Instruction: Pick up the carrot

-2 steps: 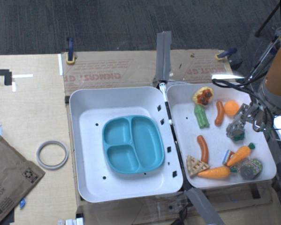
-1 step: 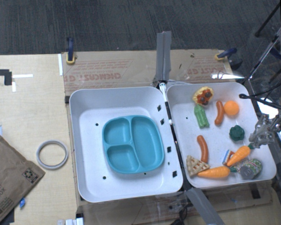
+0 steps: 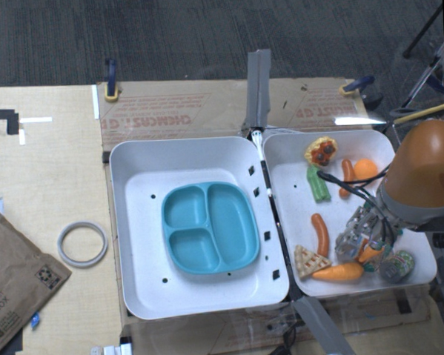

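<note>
1. Orange tapered carrot (image 3: 338, 273) lying on its side along the near edge of the right shallow white bin (image 3: 290, 169), pointed end toward the left.
2. Touching or just beside the carrot's left tip: a tan waffle-patterned wedge (image 3: 309, 261).
3. Just above the carrot: the metal two-finger gripper (image 3: 360, 236), low over the bin floor, hung with dark cables; opening of its tips cannot be told, and nothing seen gripped there.
4. Left of the gripper: a reddish-orange sausage (image 3: 321, 233), standing apart from the carrot.
5. Right of the carrot: a small clear, greenish rounded item (image 3: 397, 264), partly under the arm.
6. Farther back in the same bin: a green pod-shaped piece (image 3: 316, 184), a yellow and red lumpy item (image 3: 321, 151), an orange round fruit (image 3: 365, 168) beside a thin reddish stick.
7. In the left white bin (image 3: 136, 237): a teal three-compartment plate (image 3: 210, 227).
8. On the wooden bench (image 3: 37, 190), well apart: a grey tape ring (image 3: 82, 243) and a brown cardboard box (image 3: 16, 280).
</note>
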